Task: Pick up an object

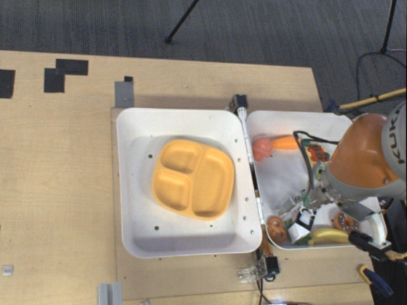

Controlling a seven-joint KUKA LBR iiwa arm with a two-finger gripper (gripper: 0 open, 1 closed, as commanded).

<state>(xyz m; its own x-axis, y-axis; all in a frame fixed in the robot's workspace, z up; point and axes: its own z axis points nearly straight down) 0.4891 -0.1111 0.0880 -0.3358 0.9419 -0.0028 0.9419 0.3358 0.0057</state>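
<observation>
- Camera view looks down on a light wooden table [57, 189] carrying two shallow white bins side by side
- Left bin [137, 234] holds a yellow divided plate [193, 178] with three compartments, lying face up near the middle of the bin, slightly rotated
- Right bin [280, 176] holds several small objects: a pink ball [262, 149] against the bin's left wall near the far end, with an orange carrot-shaped piece [286, 143] just beside it on the right
- A yellow banana [329, 236] lies along the near edge of the right bin; a brown round item [276, 227] sits at the near left corner, close to the banana's left end
- The grey arm with its orange band [359, 154] reaches in from the right and hangs over the right bin's right half, covering much of it
- The hand [304, 213] is low in the near part of the right bin, just above the banana and beside the brown item; how far its fingers are spread cannot be told, and nothing is clearly seen between them
- Black cables [308, 151] loop from the arm over the far part of the right bin
- Dark squares [63, 74] mark the far left of the table
</observation>
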